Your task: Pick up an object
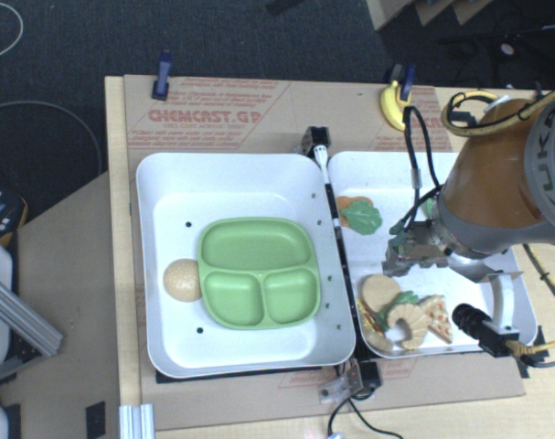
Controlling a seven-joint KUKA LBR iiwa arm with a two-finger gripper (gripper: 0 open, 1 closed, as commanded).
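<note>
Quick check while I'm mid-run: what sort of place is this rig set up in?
Most likely a robotics lab test bench, not a kitchen. Two white bins sit clamped on a plywood board, the food in them looks like toys beside a green divided tray, and loose cables run over dark carpet.

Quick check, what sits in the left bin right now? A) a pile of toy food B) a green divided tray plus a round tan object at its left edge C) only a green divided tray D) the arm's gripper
B: the left bin holds the green divided tray, with the round tan object at the tray's left edge.
</note>
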